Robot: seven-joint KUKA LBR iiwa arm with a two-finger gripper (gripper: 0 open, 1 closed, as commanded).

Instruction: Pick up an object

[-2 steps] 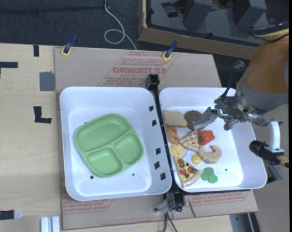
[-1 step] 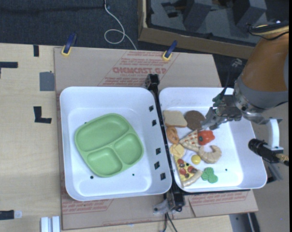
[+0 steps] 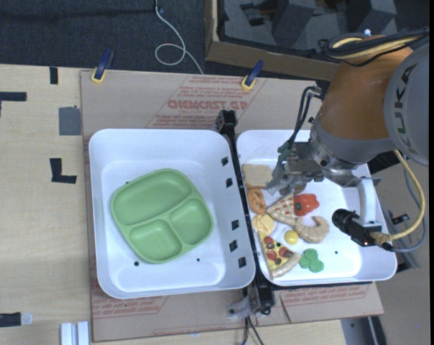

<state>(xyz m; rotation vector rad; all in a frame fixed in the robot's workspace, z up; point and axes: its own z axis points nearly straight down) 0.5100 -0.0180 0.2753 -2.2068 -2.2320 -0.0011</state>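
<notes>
Pincer hangs low over the right-hand bin, at its upper-left part. The grey & orange arm comes in from view right. Can't tell if pincer is spread or pressed together: tip is dark & seen from above

Toy food all lies in that same bin, clustered around & below pincer in view:
- tan bread slice just left of pincer, very close; touching or not, can't tell
- orange-brown pastry below-left, by the bin's left wall
- pizza slice right below pincer, near
- red pepper below-right, just beside that slice
- shrimp further below-right, past the pepper
- small yellow ball below the slice, next to shrimp
- pale yellow piece below-left, under the pastry
- 2nd pizza slice w/ red & green toppings, well below pincer near bin's front wall
- green broccoli-like piece just right of 2nd slice

Left-hand bin sits well to the left of pincer & holds a green 3-compartment plate, lying flat. Both bins rest on a cardboard sheet on the desk. Far clamp & near clamp grip the sheet's back edge, above-left of pincer
</notes>
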